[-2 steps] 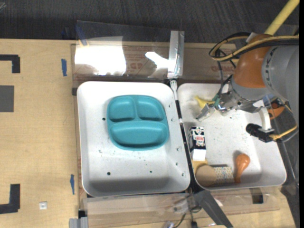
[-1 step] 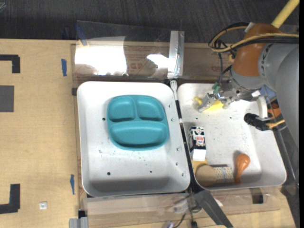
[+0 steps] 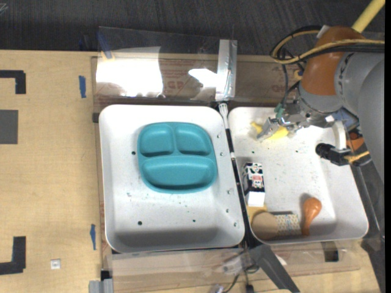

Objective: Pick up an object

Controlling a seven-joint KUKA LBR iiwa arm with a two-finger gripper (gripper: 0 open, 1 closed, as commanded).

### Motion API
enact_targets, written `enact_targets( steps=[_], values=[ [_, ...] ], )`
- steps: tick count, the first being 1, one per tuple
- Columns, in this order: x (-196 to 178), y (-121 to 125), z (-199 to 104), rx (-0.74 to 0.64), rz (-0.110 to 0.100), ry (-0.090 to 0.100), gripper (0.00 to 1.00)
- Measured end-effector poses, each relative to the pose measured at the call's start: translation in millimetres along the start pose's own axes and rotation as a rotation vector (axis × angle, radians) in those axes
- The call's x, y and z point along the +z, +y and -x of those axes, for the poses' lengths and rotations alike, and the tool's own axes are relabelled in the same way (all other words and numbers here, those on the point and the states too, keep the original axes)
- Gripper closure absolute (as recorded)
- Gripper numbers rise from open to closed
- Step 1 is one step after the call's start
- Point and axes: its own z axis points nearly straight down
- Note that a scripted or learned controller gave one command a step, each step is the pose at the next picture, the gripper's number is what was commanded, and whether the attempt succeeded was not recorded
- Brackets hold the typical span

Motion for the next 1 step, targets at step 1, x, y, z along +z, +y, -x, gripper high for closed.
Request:
enact_targets(
  steps=[1],
  values=[
    [-94.3, 12.6, -63.6, 0.062, 0.020, 0.000, 1.00]
  ],
)
